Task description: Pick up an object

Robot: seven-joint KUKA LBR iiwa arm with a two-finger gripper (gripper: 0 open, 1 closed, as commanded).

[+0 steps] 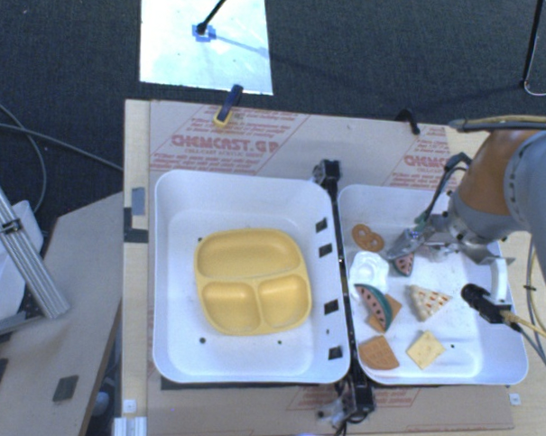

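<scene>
I see the gripper (pixel 405 248) low in the right bin (pixel 502 358), its fingers clenched on a small watermelon-like wedge (pixel 404 263). Below it lie a pizza slice (pixel 427 302) and cheese cracker (pixel 424 348). The left bin (pixel 178 208) holds a yellow divided tray (pixel 251 280).

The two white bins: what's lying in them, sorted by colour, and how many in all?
Yellow: 3, the divided tray, the cheese square and the pale wedge.
Brown or orange: 2, the pretzel and the flat orange piece.
Red and green: 2, the watermelon slice and a small slice at the claw.
White: 1, a white piece.
Total: 8.
</scene>
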